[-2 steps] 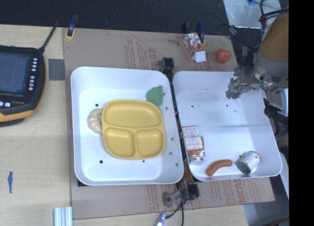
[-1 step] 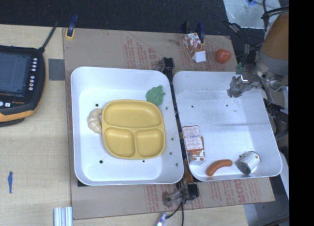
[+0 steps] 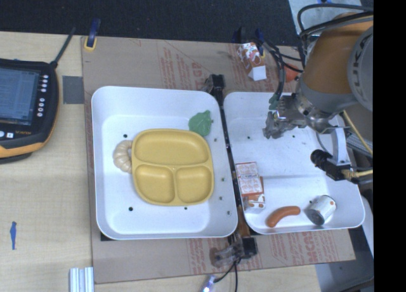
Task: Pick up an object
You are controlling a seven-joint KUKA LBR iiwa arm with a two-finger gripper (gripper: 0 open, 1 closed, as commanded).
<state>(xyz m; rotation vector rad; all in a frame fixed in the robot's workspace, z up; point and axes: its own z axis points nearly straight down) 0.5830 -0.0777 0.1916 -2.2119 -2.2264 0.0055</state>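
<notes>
White plastic lies bare under the pincer (image 3: pixel 277 127), which hangs over the upper part of the right bin (image 3: pixel 250 110) with nothing seen between its tips; whether it is open or closed I cannot tell from this slant; the likely targets sit well apart from it along the near edge: a small carton (image 3: pixel 248 181) against the left wall, a sausage (image 3: pixel 282 216) and a silver cup (image 3: pixel 320 209) beside it; a straight descent here would probably close on nothing; the sausage and cup could roll from a glancing touch; the carton, pressed to the wall, leaves little room for a tip; the yellow tray (image 3: pixel 172 165), green piece (image 3: pixel 201 122) and beige lump (image 3: pixel 122 155) in the left bin (image 3: pixel 108 214) lie farther off.
</notes>
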